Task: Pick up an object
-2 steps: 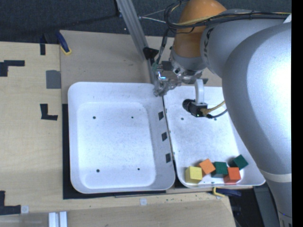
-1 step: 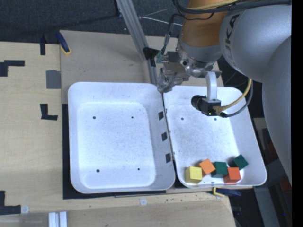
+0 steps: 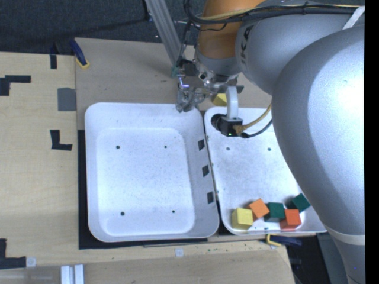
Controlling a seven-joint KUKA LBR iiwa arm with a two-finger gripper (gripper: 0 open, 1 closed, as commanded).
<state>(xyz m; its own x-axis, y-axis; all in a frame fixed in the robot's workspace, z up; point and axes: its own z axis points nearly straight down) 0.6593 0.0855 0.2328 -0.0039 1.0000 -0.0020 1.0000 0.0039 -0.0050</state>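
Note:
Several small blocks lie bunched in the near corner of the right bin (image 3: 249, 170): a yellow block (image 3: 241, 218), an orange block (image 3: 259, 207), a green block (image 3: 276, 210), a red-orange block (image 3: 292, 218) and a dark green block (image 3: 300, 203). Another yellow piece (image 3: 219, 99) peeks out at the far edge of the right bin, partly hidden by the wrist. My gripper (image 3: 186, 102) hangs over the far right corner of the left bin (image 3: 142, 164), well away from the bunched blocks. I see nothing held in it.
The arm's large grey body covers the right side of the view and part of the right bin. A black cable fitting (image 3: 228, 125) hangs below the wrist. A slanted metal post (image 3: 163, 16) stands behind the bins.

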